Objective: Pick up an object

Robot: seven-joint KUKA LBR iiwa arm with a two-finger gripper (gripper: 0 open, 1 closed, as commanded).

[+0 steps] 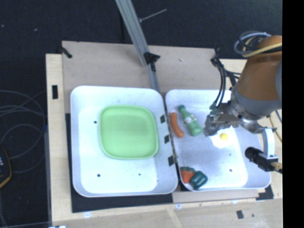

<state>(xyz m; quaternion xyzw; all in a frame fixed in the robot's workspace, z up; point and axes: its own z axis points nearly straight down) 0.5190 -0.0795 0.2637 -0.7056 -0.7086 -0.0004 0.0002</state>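
Gripper: the gripper (212,126) hung low in the right bin (228,177), under the grey and orange arm (259,87); whether it was apart or together, I could not tell from above.
Nearest candidate: a green bottle (190,121) lay just to the gripper's left, close but not visibly touched.
Other side: a white piece with a yellow centre, like a fried egg (222,138), sat just below and right of the tool.
Further off: an orange sausage (176,125) lay beyond the bottle, by the divider; a green and red toy (194,177) rested well below the tool, in the bin's near corner.
Left bin: a green plate (128,131), well apart from the tool.
Progress: nothing was seen lifted or held; by my judgement the approach was made, and the grasp and lift remained.
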